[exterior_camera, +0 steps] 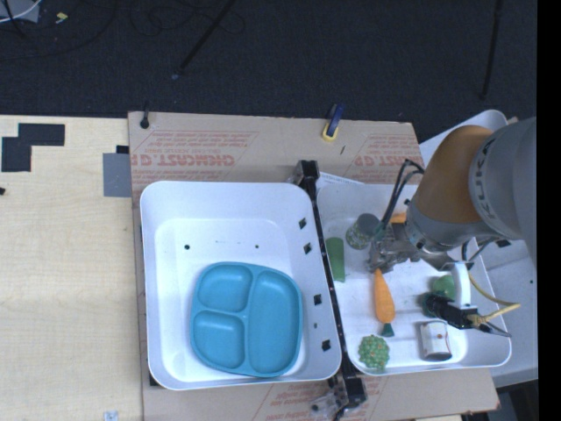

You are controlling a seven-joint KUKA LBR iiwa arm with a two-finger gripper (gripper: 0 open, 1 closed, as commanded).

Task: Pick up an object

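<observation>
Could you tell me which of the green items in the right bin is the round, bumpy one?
The bumpy green ball at the near edge, just below the carrot; the green stick is long and smooth.

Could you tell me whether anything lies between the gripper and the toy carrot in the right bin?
Nothing visible does. The gripper sits in the right bin just above the carrot's upper end. The grey-green round object lies off to its upper left.

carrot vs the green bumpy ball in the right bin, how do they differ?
The carrot is orange, long and tapered; the green bumpy ball is green and round. The carrot lies mid-bin with its length running front to back; the ball sits at the bin's near edge. Both rest in the right bin, close together.
</observation>
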